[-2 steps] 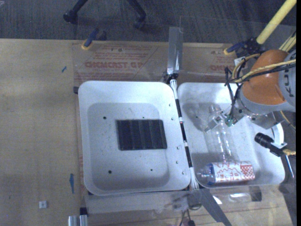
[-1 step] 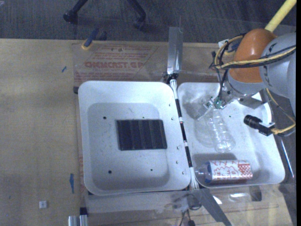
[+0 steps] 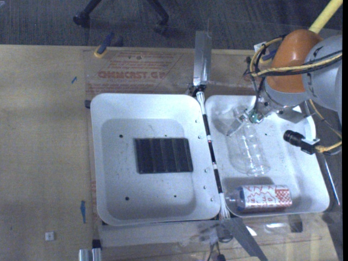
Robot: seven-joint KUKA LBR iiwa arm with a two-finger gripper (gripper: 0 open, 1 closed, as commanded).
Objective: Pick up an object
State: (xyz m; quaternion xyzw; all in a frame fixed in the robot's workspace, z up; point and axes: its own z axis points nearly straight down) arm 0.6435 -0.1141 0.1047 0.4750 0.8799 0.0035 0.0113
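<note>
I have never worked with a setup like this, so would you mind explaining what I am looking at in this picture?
This is one camera fixed above a bench, looking down at a slant. Two shallow white bins sit side by side. The left bin holds a dark ribbed rectangular pad. The right bin holds a clear plastic bottle lying on its side and a red-and-white patterned can near the front edge. The grey machine with the orange band is a robot arm reaching in from the right. Its gripper is down at the clear bottle's neck end; I cannot tell whether it has hold of anything.
</note>
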